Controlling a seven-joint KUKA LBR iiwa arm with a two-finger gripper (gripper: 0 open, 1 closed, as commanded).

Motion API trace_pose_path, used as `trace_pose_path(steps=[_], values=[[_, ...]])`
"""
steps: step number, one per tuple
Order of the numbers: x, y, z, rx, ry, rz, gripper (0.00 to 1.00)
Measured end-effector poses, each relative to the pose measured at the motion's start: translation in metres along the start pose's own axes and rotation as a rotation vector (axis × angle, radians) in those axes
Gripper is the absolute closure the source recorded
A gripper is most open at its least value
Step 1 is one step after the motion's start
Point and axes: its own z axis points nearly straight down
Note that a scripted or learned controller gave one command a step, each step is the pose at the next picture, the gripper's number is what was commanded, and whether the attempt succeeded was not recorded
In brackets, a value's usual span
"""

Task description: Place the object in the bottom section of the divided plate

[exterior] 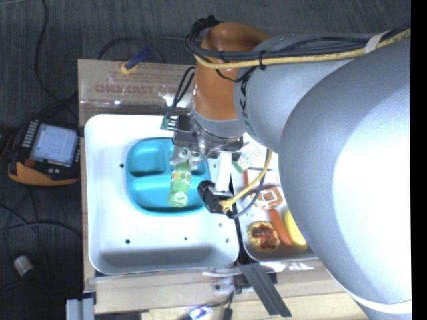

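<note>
From above, the grey arm with its orange band reaches in from the right, and its hand (181, 157) hangs over the blue divided plate (150, 179) that sits in the left white bin (107, 212). A pale green, bottle-like object (179, 187) stands nearly upright just below the hand, over the right part of the plate's larger, lower section. Its top seems to sit between the fingers, so the hand looks closed on it, though the wrist hides much of the contact and I cannot be sure of the grip. Whether its base already touches the plate is also unclear.

The main risk is in the release. The object is tall and narrow and stands near the plate's right rim, so letting go while it is tilted or still above the surface could tip it over the rim into the bin, or across the divider into an upper section. A yellow cable loop (230, 202) hangs close by and could nudge it as the arm withdraws.

The right bin (241, 249) holds toy food, including a hot dog (277, 225) and a pastry-like piece (261, 235). Red lettering shows on the cardboard sheet (127, 85) behind the bins, but it is too blurred to read.
</note>
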Motion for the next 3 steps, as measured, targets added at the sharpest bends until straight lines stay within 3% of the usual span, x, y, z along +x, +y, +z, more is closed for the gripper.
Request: trace_pose_path(steps=[1,3], values=[[-0.0008,0.0004,-0.0002,-0.001,-0.001,0.001,0.0],[-0.0009,0.0004,-0.0002,-0.001,-0.001,0.002,0.0]])
